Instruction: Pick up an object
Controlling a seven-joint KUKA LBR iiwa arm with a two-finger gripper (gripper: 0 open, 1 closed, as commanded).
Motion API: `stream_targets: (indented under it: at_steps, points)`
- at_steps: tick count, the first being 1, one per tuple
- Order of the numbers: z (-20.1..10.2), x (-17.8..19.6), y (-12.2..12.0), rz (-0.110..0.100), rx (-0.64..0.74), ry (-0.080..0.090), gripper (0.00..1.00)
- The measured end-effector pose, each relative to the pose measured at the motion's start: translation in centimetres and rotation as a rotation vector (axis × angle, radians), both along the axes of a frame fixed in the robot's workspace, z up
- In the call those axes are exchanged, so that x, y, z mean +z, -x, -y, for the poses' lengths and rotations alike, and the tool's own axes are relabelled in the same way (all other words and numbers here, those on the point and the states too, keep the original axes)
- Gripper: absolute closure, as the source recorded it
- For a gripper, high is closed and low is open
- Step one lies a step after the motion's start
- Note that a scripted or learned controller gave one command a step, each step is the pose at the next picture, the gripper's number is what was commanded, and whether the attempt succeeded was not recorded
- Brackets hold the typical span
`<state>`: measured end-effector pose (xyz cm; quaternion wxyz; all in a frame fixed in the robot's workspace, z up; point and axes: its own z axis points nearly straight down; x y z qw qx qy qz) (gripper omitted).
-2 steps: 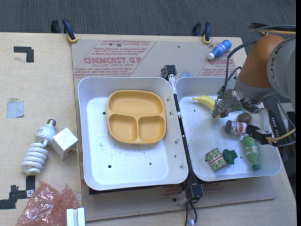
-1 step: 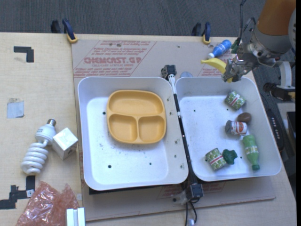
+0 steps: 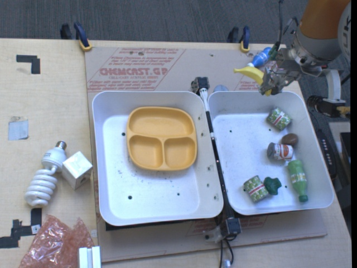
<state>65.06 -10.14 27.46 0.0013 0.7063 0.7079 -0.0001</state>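
The gripper (image 3: 271, 84), at the upper right of the frame, is clamped on a small dark object (image 3: 268, 90) above the right bin (image 3: 240, 202)'s upper rim, so the pick seems done and the next move is only to carry it steadily.

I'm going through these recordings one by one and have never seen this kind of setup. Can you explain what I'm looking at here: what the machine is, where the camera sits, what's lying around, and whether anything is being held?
There is one camera, fixed above a bench and looking down at a slant. The machine is a robot arm, grey with an orange band, reaching in from the right. Its gripper hangs over the far edge of the right bin.

A yellow banana-shaped toy and a blue piece show right beside the gripper; whether it grips them I cannot tell.

Two shallow white bins sit side by side. The left bin holds a yellow divided tray. The right bin holds a green bottle, two small green-labelled cans, a brown item and a few other small things.

Outside the bins, on the left, lie a spiral light bulb and a white cube.
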Motion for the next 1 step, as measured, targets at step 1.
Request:
stream_targets:
  at_steps: [1]
  points:
    - [-0.10, -0.14, -0.85, 0.000, 0.000, 0.000, 1.00]
